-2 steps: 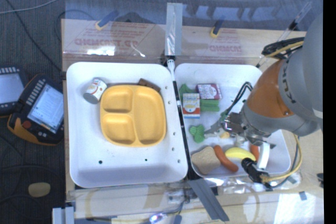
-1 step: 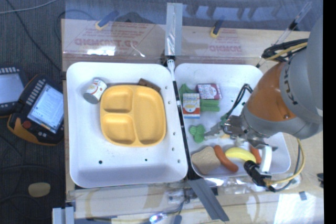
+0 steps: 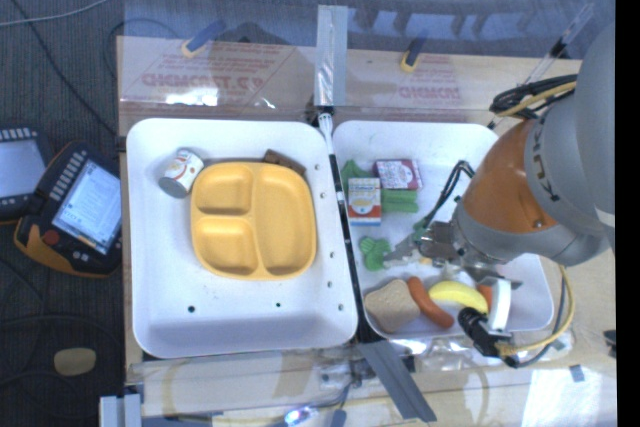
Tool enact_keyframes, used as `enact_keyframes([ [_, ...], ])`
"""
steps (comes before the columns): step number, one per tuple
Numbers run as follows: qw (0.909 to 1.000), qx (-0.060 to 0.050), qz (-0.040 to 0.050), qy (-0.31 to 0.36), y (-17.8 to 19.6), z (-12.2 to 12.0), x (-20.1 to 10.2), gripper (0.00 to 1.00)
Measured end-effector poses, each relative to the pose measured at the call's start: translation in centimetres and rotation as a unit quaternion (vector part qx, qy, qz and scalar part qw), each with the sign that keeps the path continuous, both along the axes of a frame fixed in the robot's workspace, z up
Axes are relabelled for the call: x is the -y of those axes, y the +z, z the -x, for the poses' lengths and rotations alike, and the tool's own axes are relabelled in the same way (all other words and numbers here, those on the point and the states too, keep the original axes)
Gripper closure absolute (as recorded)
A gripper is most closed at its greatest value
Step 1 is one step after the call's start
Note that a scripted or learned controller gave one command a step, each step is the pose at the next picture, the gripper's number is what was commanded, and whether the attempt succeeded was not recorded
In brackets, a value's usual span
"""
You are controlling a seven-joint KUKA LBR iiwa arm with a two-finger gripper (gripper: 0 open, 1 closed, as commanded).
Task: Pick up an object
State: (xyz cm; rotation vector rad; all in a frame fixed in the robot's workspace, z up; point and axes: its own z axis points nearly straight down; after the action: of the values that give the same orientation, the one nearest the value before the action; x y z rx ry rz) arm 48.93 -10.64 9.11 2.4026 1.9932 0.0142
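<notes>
The divided tray (image 3: pixel 253 218) serves as the landmark, lying in the middle of the left bin (image 3: pixel 150 310). A small can (image 3: pixel 181 172) lies on its side just beside the tray's far left corner. To the tray's right, across the two bin walls, sits the right bin (image 3: pixel 540 300). Nearest the tray in that bin stands a small carton (image 3: pixel 364 199), with a flat box (image 3: pixel 398 174) just beyond it, farther from the tray. Right of the tray's near corner lies a bread slice (image 3: pixel 392 304) (touching a sausage (image 3: pixel 429 305) on its far side), and a banana (image 3: pixel 459 294) lies just past that. The arm (image 3: pixel 530 195) hangs over the bin's side farthest from the tray.
</notes>
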Motion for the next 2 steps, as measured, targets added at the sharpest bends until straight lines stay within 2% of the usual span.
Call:
enact_keyframes([
  [2, 0.9999, 0.000, -0.0008, -0.011, -0.01, 0.03, -0.13, 0.00],
])
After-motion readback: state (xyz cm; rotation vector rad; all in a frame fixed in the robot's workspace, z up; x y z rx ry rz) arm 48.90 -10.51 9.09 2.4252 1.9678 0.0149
